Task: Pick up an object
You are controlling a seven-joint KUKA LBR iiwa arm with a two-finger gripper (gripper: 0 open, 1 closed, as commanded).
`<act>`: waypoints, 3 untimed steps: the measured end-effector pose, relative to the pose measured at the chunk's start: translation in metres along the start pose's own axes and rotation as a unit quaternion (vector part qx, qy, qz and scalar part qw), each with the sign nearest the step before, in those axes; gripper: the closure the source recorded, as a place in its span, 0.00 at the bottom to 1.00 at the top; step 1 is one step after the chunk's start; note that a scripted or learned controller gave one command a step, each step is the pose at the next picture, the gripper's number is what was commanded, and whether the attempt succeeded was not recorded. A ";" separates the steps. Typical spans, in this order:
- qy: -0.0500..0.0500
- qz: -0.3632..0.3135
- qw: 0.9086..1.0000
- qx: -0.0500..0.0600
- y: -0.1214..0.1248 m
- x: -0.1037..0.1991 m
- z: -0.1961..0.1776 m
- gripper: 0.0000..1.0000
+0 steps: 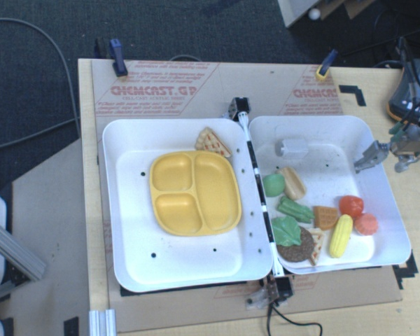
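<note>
Two bins (126,145), toy food in the right.
Gripper (373,155) hangs over the right bin's far edge; claw state unclear.

robot lab: clamped cardboard bench (196,89), white bins (119,187), loose cables (49,47)

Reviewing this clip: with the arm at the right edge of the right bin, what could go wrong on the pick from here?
1. The toy food in the right bin is bunched together: the corn touches the tomato and an orange piece, so a grasp may catch two items or push one away.
2. The gripper sits near the bin's right wall and could clip the rim when descending.
3. The waffle is wedged between the yellow plate and the left bin's wall, leaving little finger room.
</note>
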State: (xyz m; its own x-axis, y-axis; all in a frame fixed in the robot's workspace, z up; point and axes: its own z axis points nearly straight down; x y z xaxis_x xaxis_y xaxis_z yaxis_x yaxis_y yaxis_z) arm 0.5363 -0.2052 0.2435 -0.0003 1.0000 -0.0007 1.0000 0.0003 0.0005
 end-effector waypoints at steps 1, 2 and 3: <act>-0.001 0.000 1.000 -0.002 -0.019 0.014 0.150 0.00; -0.003 0.001 1.000 -0.007 -0.035 0.051 0.154 0.00; -0.003 0.001 1.000 -0.008 -0.034 0.050 0.144 1.00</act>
State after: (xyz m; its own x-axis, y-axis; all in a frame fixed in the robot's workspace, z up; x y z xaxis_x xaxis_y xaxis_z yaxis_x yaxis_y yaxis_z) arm 0.5026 -0.1551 0.1000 0.0025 1.0000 -0.0070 0.9999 -0.0024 0.0171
